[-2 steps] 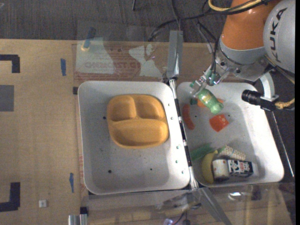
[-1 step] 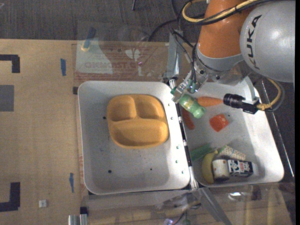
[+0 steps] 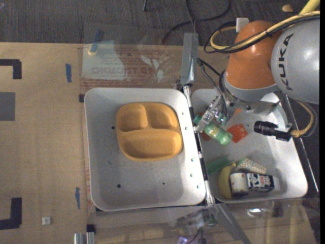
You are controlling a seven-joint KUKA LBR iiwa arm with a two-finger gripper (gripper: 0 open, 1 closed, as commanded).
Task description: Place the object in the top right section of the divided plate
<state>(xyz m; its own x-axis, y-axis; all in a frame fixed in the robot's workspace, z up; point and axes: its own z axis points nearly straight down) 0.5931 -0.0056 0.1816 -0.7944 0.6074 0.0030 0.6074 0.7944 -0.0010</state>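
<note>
Near the right bin's (image 3: 299, 184) front edge sit a banana (image 3: 224, 178) and a black-and-white carton (image 3: 252, 182), print unreadable. "KUKA" is on the arm (image 3: 297, 60). The gripper (image 3: 212, 117) pinches a green bottle (image 3: 217, 133) by that bin's left edge. The divided plate (image 3: 148, 131) sits in the left bin (image 3: 101, 177).

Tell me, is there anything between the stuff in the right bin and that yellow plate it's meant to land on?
Only the raised rims where the two bins meet; anything carried over must be lifted above them. The divided plate lies open in the left bin, and nothing rests in its top right section. The gripper hovers by the green bottle.
</note>
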